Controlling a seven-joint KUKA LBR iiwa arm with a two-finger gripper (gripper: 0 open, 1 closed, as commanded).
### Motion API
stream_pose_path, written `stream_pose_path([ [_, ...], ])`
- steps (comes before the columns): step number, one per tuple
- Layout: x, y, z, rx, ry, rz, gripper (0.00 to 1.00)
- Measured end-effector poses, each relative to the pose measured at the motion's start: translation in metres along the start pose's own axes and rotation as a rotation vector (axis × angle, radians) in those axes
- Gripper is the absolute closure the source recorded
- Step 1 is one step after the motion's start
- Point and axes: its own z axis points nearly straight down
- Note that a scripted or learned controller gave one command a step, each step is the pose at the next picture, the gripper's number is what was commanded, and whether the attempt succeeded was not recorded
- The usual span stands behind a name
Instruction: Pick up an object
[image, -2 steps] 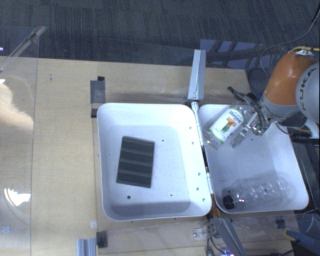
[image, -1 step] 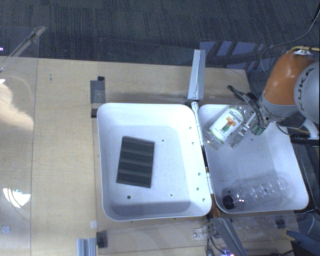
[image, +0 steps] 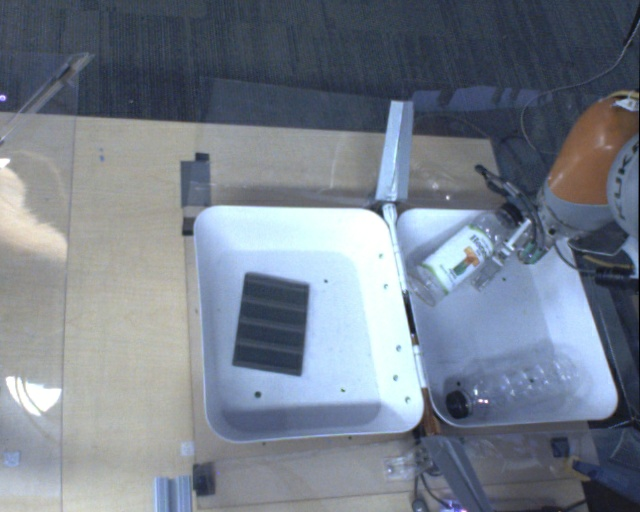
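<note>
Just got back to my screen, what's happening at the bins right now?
The arm reaches in over the right bin, its claw at a clear bottle with a white label that looks gripped and tilted near the bin's upper left. Another clear bottle lies along that bin's near edge. A dark ribbed block lies in the left bin.

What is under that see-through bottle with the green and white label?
The labelled bottle is at the gripper, over the right bin. Through its clear plastic the white bin floor shows. Whether it touches the floor is unclear. Another clear bottle lies nearer, apart.
</note>
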Motion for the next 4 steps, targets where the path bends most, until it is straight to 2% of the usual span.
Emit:
stream_pose_path([
  [1,0.016,-0.003,-0.002,-0.004,-0.02,-0.265,0.0],
  [2,0.021,0.012,-0.004,0.007,-0.025,-0.187,0.0],
  [3,0.025,0.015,-0.004,0.015,-0.024,-0.181,0.0],
  [4,0.035,-0.037,-0.002,0.002,-0.018,-0.252,0.0],
])
